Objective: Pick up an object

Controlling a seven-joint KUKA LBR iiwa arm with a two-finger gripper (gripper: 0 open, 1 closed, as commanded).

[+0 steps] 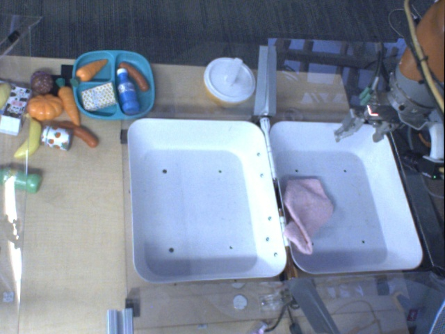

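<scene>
The tool hangs at the far right corner of the right bin with its two fingers spread apart and nothing between them, and the only thing to pick, a crumpled pink cloth, lies below and to the left of it against that bin's left wall. A good try probably means travelling over the cloth's bunched middle, not its thin trailing end, then coming straight down with fingers wide. Closing should wait until the tips straddle a fold, clear of the wall.
</scene>
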